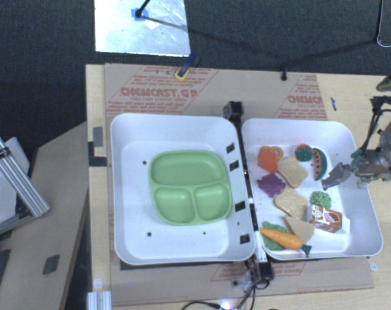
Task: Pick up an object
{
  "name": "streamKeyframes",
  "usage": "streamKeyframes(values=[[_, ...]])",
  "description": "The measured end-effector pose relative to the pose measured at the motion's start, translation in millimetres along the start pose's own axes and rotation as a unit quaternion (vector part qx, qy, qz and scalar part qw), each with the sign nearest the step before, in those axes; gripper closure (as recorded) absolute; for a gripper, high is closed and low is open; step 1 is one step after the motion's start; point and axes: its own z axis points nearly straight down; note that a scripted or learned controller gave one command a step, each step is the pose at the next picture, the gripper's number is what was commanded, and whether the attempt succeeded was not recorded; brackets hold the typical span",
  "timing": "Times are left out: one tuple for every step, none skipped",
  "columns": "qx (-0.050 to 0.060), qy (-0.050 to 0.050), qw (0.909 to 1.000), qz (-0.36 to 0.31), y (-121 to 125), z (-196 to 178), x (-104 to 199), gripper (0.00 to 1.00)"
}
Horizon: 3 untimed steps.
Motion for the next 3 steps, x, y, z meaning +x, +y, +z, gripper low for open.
streamKeyframes(values=[[-0.006,-0.002,1.0000,-0.002,2.6,-5.8,0.3,0.00],[-0.003,-0.001,1.0000,-0.001,5.5,56.8,1.5,0.00],[-0.004,-0.001,1.0000,-0.001,5.5,98.3,1.7,0.00]])
